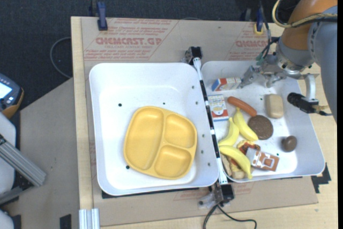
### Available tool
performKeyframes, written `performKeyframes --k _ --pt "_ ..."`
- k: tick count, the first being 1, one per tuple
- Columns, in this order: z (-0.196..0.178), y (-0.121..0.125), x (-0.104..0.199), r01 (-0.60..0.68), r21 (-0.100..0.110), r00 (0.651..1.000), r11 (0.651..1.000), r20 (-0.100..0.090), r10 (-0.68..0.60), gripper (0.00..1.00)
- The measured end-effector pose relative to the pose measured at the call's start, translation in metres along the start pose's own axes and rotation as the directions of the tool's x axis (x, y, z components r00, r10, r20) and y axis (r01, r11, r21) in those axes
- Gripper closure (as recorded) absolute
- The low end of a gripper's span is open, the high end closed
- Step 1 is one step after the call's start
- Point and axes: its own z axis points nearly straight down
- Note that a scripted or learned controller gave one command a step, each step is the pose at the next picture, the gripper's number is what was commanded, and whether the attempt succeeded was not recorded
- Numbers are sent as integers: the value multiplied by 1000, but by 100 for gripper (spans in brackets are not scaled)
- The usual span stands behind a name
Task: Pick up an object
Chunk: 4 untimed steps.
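Reaching in from the right, the grey arm [321,35] with its orange band is hanging over the far part of the right bin [313,155]. Its gripper [266,73] is sitting low above the bin's upper area, near a small white carton [225,83]; whether the claw is open or closed, I cannot tell, as the tips are too small and tangled with cables.

2 white bins are lying side by side on the bench [134,40]. The left bin [107,94] is carrying 1 yellow divided plate [159,141] with 3 compartments, sitting in its lower middle.

The right bin is holding the loose items. 2 small cartons are resting there: the white one at the far left corner, and a second carton [216,106] with red print just below it, against the left wall. 1 hot dog sausage [242,106] is lying at a slant beside that second carton. 3 yellow bananas [238,137] are appearing to cluster along the left wall, touching one another. 1 dark brown round patty [260,126] is sitting just beside the bananas. 1 pale tan block [275,105] is lying above and right of the patty. 1 small brown round item [289,142] is sitting alone toward the right. 1 red and white packet [262,158] is lying near the front edge, touching the lowest banana.
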Motion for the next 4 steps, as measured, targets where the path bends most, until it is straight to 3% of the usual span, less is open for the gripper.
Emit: performKeyframes --k 1,2,3,4 --pt "-89 1 41 -5 -15 1000 1000 3 5 0" --pt "-23 -27 32 -7 15 1000 1000 2 7 0" --pt "1 -55 30 -12 0 1000 1000 0 12 0" --pt "0 -96 56 -11 0 1000 1000 -1 11 0"
